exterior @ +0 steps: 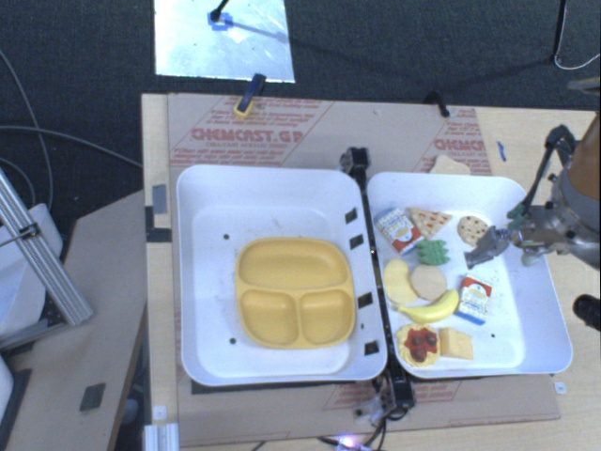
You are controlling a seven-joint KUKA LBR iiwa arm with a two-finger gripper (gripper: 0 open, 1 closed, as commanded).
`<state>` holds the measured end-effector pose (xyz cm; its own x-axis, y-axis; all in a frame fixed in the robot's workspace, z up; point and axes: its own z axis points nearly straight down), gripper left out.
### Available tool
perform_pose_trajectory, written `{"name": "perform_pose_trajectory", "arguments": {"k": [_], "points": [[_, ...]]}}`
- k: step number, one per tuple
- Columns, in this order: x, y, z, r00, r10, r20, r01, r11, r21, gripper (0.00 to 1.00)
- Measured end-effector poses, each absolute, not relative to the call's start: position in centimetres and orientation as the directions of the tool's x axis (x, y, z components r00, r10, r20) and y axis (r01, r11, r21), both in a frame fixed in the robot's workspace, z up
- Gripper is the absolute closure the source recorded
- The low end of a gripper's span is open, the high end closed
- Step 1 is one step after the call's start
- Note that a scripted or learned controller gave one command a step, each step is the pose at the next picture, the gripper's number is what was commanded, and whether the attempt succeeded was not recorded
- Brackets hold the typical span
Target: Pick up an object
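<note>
Two white bins sit side by side: the left bin (197,280) carries a yellow divided plate (296,291) with bare floor along every wall, the right bin (540,332) crowds toy food toward its left wall. The gripper (490,246) hangs above a small carton (476,298); its grip state cannot be made out.

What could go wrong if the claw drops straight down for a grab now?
The claw hovers in the right bin over bare floor, between the cookie and the small carton, so it may close on nothing. The toys lie packed together: the banana touches its neighbours, so a grab could shove them.
</note>
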<state>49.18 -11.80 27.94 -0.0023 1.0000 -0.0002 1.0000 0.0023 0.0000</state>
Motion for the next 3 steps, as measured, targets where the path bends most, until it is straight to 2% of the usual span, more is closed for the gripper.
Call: {"name": "perform_pose_trajectory", "arguments": {"k": [1,2,3], "points": [[51.9,-10.7,11.6,-0.002,1.0,0.003,1.0,0.002,-0.01,0.0],[54.1,-8.7,8.3,-0.005,1.0,0.001,1.0,0.005,0.001,0.0],[59.4,-9.3,8.5,-0.005,1.0,-0.001,1.0,0.005,0.005,0.0]]}}
